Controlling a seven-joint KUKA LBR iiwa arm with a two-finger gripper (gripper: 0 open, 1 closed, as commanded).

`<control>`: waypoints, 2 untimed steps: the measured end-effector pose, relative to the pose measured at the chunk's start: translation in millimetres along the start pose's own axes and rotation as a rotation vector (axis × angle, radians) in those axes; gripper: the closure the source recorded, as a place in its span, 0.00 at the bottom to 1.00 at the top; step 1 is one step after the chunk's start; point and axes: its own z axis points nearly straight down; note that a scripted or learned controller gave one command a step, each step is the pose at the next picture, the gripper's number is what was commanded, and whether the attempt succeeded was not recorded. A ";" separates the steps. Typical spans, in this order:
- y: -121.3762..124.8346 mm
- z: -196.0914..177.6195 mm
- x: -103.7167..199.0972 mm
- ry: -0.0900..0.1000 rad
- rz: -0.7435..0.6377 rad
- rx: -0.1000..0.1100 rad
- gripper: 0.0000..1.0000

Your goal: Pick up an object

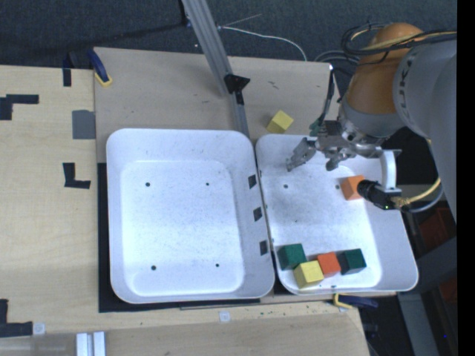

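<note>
Bins sit side by side on the bench. Left bin (178, 221): no objects visible inside. Just past the bins' far edge, near where they meet, a yellow block (280, 121) rests on the bench. Right bin (315, 199): near edge holds a cluster of four blocks, touching or nearly so: green block (292, 255), yellow cube (308, 274), orange block (328, 263), dark green block (352, 259). Gripper (317, 158) hangs over this bin's far end, fingers spread, nothing between them. An orange cube (352, 188) lies just beside it to the right, partly hidden by cabling. Assessment: no object is secured; selection, descent, closing and lift all appear outstanding.
</note>
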 end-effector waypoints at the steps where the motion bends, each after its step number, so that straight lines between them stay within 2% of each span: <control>1: -23.5 0.0 10.3 -0.001 0.001 0.002 0.00; 2: -4.1 -46.1 7.2 -0.001 0.001 -0.006 0.00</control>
